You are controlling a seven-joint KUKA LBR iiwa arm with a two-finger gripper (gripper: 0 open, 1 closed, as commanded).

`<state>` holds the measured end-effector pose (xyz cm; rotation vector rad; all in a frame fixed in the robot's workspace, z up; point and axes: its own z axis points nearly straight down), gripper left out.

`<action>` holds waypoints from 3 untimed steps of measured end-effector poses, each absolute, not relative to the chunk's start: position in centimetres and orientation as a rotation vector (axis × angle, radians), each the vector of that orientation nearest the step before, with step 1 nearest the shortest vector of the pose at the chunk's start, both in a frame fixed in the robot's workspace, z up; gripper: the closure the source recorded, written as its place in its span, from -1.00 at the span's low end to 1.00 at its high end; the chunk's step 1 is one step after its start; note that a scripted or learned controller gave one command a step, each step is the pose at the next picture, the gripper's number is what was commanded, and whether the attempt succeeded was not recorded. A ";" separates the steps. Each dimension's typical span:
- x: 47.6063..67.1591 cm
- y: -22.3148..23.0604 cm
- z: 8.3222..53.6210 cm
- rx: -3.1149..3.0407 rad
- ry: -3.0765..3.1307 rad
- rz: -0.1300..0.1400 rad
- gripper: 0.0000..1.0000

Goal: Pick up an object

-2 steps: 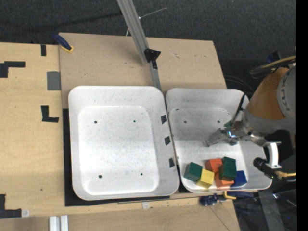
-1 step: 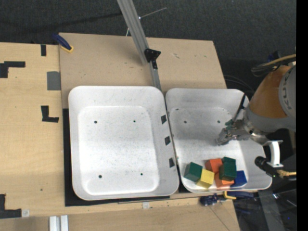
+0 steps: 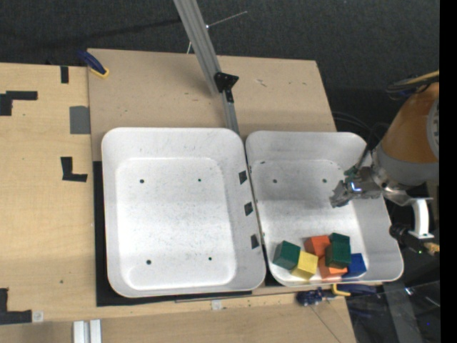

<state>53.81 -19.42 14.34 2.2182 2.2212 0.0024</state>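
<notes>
Several small blocks lie huddled in the near corner of the right bin (image 3: 300,156): a dark green block (image 3: 288,254), a yellow one (image 3: 307,264), an orange one (image 3: 317,246), a second green block (image 3: 340,249) and a blue one (image 3: 356,264). My gripper (image 3: 343,192) hangs over the right side of that bin, above and behind the pile, with the orange-banded arm (image 3: 414,138) reaching in from the right. Nothing shows between its fingers.
The left bin (image 3: 171,213) sits beside the right one on the wooden bench. A slanted metal rod (image 3: 203,41) with a black clamp crosses the bench behind the bins. Blue clips sit at the bench's far left corner (image 3: 94,63) and at the front edge (image 3: 318,296).
</notes>
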 end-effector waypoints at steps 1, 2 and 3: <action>53.9 -20.4 20.0 2.217 2.219 0.003 1.00; 53.8 -20.6 24.2 2.217 2.220 0.002 1.00; 54.0 -15.4 23.0 2.217 2.229 -0.001 1.00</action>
